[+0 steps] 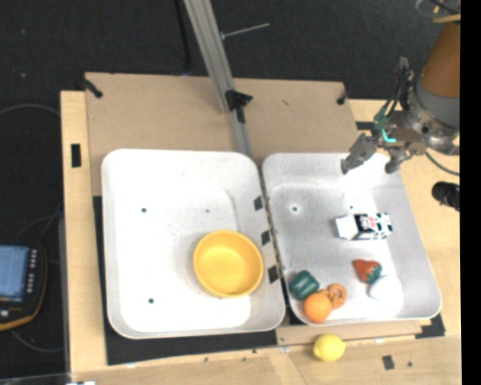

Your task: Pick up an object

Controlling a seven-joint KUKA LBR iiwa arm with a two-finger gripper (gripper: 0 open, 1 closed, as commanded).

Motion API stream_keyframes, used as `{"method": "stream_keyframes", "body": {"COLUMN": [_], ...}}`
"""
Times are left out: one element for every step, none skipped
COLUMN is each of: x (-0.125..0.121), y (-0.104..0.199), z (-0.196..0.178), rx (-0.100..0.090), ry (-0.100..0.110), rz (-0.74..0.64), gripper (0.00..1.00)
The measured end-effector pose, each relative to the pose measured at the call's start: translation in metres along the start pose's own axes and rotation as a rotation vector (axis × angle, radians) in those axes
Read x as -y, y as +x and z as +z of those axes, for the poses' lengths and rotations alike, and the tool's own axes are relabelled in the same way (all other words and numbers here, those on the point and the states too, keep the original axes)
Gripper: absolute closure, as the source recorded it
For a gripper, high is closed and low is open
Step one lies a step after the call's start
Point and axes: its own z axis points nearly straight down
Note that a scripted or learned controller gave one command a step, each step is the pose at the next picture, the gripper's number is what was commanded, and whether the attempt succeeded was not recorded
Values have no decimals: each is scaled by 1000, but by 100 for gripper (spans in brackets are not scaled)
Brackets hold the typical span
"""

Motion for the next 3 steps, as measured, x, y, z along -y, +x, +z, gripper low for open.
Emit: {"method": "stream_keyframes", "body": {"x": [0,0,-6], "y": [-4,-3,-8], "z": [42,85,145], "rx": [4,3,3], "ry": [5,5,7], "rz": [5,7,6], "gripper": [0,0,0]}}
